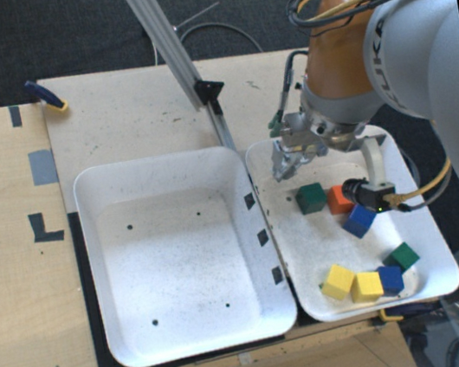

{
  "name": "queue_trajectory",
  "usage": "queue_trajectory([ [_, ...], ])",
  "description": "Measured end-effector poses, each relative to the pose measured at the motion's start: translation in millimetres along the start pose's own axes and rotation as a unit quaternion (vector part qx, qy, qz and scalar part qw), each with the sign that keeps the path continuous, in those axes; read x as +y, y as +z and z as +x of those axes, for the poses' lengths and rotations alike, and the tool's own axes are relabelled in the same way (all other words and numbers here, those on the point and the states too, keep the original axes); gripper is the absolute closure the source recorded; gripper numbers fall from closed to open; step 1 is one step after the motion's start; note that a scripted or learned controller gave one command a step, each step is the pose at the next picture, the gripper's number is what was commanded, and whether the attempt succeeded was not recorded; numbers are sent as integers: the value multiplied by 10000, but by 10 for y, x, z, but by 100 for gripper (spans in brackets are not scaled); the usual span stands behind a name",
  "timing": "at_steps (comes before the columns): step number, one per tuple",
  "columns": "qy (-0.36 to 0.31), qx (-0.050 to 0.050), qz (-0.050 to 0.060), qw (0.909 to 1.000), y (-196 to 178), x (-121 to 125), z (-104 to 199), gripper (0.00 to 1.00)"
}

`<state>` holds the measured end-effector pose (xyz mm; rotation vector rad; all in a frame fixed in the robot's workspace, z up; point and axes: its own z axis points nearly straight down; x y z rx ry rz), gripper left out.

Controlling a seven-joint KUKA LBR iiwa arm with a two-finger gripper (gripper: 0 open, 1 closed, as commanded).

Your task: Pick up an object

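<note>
We look down at a slant on a pale wooden worktop [113, 120] carrying two shallow white plastic bins side by side. The grey robot arm with its orange band [344, 35] reaches in from the right and ends over the upper part of the right-hand bin [435, 274]. Its metal fingers [286, 166] point down near that bin's upper left corner; they are small and blurred against the white plastic, and we cannot tell whether they are apart or together. We see nothing between them.

Just below and to the right of the fingers lies a dark green cube [310, 199], close but apparently not touching. Beyond it, further right, an orange cube [339, 199] sits half hidden behind a black fitting on the arm [363, 192], with a blue cube [359, 221] directly beneath it. Well below the fingers, along the bin's lower edge, we find a yellow cube [338, 281], a second yellow cube [369, 285], a second, smaller blue cube [391, 279] and a second green cube [402, 257] clustered together.

To the left of the fingers lies the left-hand bin [91, 194]. A slanted aluminium rail [170, 44] crosses the worktop above the fingers. The arm's bulk hides the right bin's upper right corner.
</note>
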<state>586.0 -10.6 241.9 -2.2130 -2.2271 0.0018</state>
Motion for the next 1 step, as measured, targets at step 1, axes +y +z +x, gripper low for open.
queue_trajectory([
  [1,-3,0,-5,10000,109,219,561,100],
])
